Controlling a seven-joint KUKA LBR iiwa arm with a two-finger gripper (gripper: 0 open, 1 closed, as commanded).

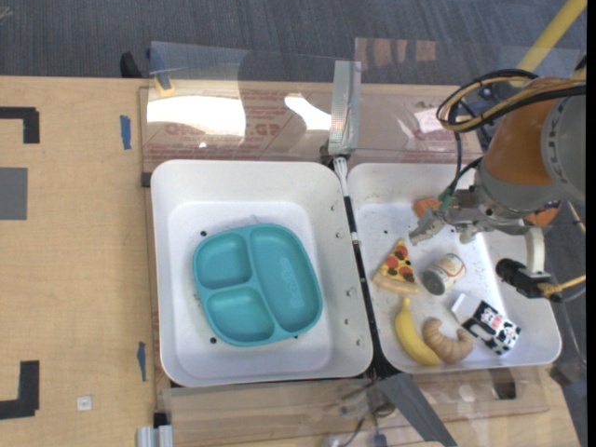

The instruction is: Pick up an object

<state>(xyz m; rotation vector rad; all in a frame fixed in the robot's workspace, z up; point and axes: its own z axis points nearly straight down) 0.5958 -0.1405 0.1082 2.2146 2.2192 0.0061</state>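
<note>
Overhead, the fingers [445, 223] hang, state unclear, near the right bin's [549, 343] far edge.

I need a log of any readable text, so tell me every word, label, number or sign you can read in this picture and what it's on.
None can be read.
Red print on the clear panel behind the left bin: too blurred to read.
Black-and-white toy in the right bin: markings, no legible text.
Small sticker on the bench: too small to read.

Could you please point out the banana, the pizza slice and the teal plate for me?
banana [411, 334]: camera view, middle of its curve.
pizza slice [398, 270]: camera view, its topped centre.
teal plate [300, 287]: camera view, floor of its large compartment.
</note>
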